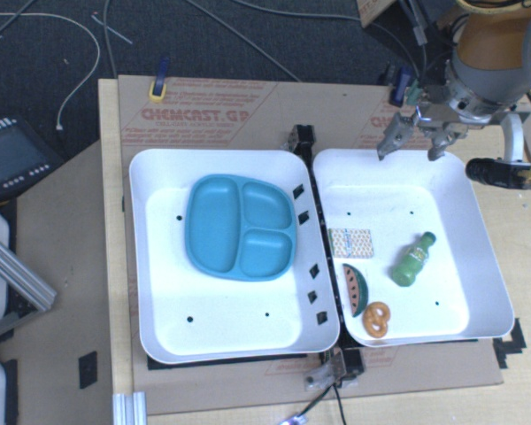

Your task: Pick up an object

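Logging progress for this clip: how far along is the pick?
Nothing looks done: the green bottle, patterned card, watermelon slice and pretzel all lie in the right bin. The gripper hangs open above its far edge, holding nothing. Choosing, descending, grasping and lifting remain.

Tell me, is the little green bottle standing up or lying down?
Lying down. The green bottle lies tilted on the floor of the right bin, its cap pointing to the far right corner and its whole side showing.

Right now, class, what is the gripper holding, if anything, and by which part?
Nothing. The gripper is open above the far rim of the right bin, with nothing between its fingers. The green bottle lies apart in that bin.
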Robot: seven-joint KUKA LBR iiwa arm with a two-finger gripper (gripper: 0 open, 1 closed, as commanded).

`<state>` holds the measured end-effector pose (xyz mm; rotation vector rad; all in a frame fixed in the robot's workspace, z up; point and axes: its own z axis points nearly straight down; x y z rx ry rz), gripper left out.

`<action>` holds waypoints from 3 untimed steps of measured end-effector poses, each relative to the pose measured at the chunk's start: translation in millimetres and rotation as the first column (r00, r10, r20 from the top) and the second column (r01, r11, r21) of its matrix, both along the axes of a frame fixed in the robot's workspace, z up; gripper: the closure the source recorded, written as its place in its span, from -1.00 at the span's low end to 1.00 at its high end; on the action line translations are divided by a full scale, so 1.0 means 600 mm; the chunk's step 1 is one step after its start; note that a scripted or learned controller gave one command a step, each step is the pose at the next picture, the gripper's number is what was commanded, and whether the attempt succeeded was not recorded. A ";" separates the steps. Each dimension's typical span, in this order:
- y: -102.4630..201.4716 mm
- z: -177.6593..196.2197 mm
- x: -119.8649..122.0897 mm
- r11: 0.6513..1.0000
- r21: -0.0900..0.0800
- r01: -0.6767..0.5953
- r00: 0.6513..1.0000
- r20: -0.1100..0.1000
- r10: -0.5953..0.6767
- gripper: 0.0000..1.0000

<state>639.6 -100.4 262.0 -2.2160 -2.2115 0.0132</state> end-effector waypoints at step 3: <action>0.000 -0.160 -0.002 1.000 0.000 -0.001 1.000 0.006 0.001 -1.00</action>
